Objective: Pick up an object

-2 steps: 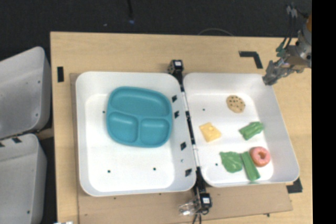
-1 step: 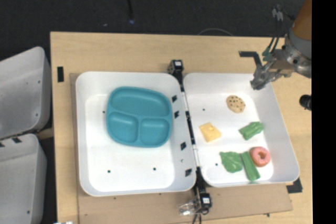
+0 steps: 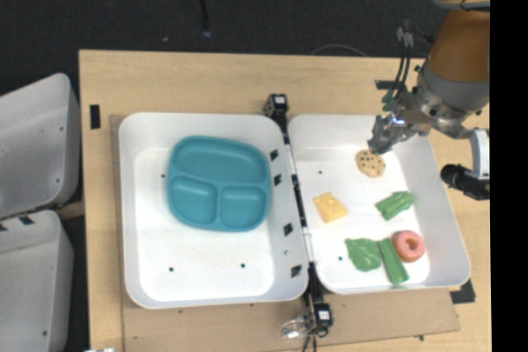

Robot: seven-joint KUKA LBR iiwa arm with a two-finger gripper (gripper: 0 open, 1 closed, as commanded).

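Down at the bottom of the frame, a small black clip (image 3: 318, 314) is seen where the two bins meet, probably there so they're kept locked side by side. Just above it in the right bin (image 3: 445, 202), a pink ring-shaped donut (image 3: 408, 246) is laid against a long green piece (image 3: 393, 260) and a flatter green leafy shape (image 3: 360, 252), all looking like smooth moulded plastic. A second green chunk (image 3: 395, 204) and a yellow wedge (image 3: 330, 208) are scattered mid-bin. A round, speckled cookie (image 3: 371, 164) is found nearest the gripper (image 3: 384, 138), which is hung just above and beside it at upper right, so that's judged the likely target. How the gripper's tips are set can't be made out, and nothing is seen held. Over in the left bin (image 3: 140, 260), a teal divided tray (image 3: 219, 182) is parked flat.
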